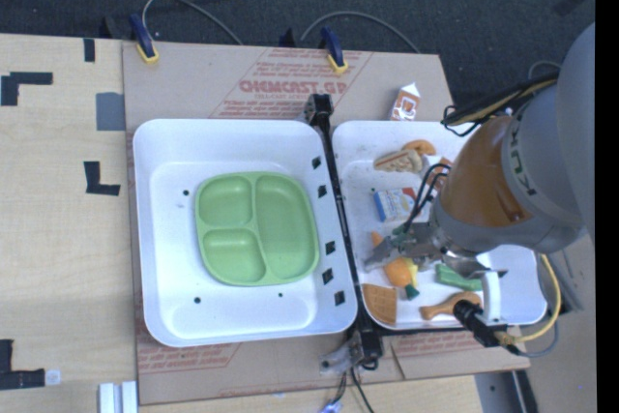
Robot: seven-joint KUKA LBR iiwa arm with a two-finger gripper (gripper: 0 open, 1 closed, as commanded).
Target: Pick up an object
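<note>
The right bin [522, 300] holds several small toy items. A tan bread piece [406, 156] lies at its far side and a blue and white packet [388, 204] sits just below that. Toward the near side are an orange round piece [399, 273], a green piece [456, 279], an orange wedge [380, 306] and a tan spoon-like piece [443, 309]. My gripper [390, 247] is low in this bin, pointing left, just above the orange round piece. The arm's wrist hides the bin's middle right.
The left bin [164, 208] holds a green divided plate [256, 227]. A small carton [407, 102] stands on the cardboard behind the right bin. Two clamps [335, 56] hold the cardboard's far edge. A black divider [334, 208] runs between the bins.
</note>
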